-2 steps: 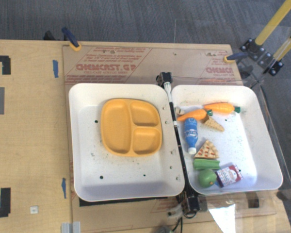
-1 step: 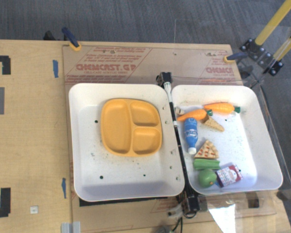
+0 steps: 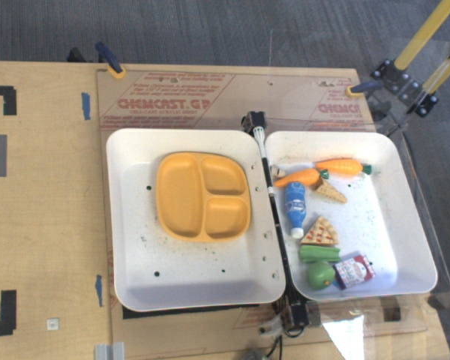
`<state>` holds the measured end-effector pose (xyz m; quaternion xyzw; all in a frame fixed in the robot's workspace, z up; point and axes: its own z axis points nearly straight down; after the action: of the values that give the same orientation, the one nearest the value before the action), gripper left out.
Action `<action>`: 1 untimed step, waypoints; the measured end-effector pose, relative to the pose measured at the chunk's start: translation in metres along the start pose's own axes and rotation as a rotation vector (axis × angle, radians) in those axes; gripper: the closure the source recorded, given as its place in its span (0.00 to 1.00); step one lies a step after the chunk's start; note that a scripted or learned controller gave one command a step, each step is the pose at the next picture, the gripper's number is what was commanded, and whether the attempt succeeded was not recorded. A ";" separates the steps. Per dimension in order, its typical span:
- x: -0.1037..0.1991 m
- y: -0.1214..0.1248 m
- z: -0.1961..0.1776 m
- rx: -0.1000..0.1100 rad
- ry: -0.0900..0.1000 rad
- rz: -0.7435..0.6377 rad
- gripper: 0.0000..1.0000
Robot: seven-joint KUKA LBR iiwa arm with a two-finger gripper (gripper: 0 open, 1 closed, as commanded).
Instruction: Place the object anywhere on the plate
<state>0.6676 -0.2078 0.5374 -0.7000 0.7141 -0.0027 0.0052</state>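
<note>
Camera view: a plate (image 3: 203, 196), yellow-orange with three compartments (one large on its left, two small on its right), lies flat in the left bin (image 3: 127, 265). It sits near that bin's middle, probably so that a drop from above can land on it from any side. Nothing lies on the plate, so the task is judged not yet done. The object to be placed is not singled out; it is presumably one of the items in the right bin (image 3: 409, 201), all to the right of the plate and well apart from it. These lie loosely clustered, as if scattered rather than arranged. Counted, there are two carrots (image 3: 297, 178) (image 3: 343, 167), level with the plate's far edge; one blue bottle (image 3: 294, 205), closest to the plate, lying along the bins' shared wall; two tan wedges (image 3: 331, 192) (image 3: 320, 232); two green pieces (image 3: 319, 253) (image 3: 321, 274), nearer the camera than the plate's near edge; and one red packet (image 3: 354, 270), just beside the rounder green piece. That makes eight items, one plate and two bins. How the jaws stand cannot be told. The bottle, being nearest the plate, would need the shortest carry.
</note>
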 end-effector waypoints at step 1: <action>0.009 0.000 0.001 -0.002 -0.001 -0.247 1.00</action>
<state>0.6677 -0.2172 0.5364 -0.7828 0.6223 -0.0024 0.0043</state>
